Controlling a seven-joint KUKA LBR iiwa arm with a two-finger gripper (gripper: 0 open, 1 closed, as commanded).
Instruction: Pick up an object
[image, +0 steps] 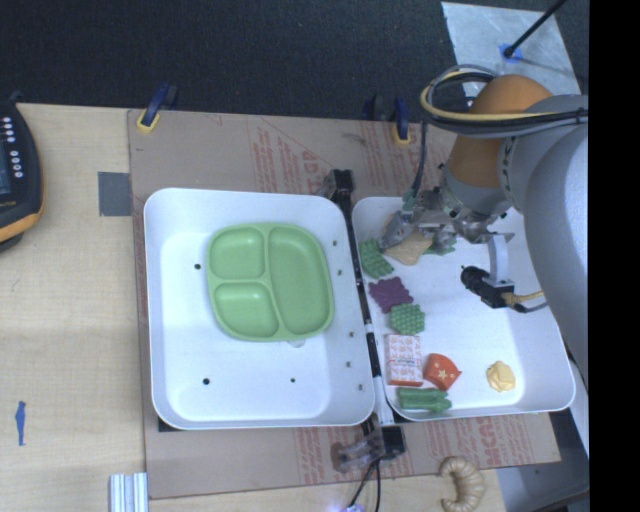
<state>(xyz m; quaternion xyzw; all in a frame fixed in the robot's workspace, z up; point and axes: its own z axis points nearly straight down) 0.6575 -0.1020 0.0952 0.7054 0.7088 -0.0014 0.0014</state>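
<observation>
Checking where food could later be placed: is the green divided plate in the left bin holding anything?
Empty. The green divided plate lies flat in the left bin, and all three compartments show bare green surface.
</observation>
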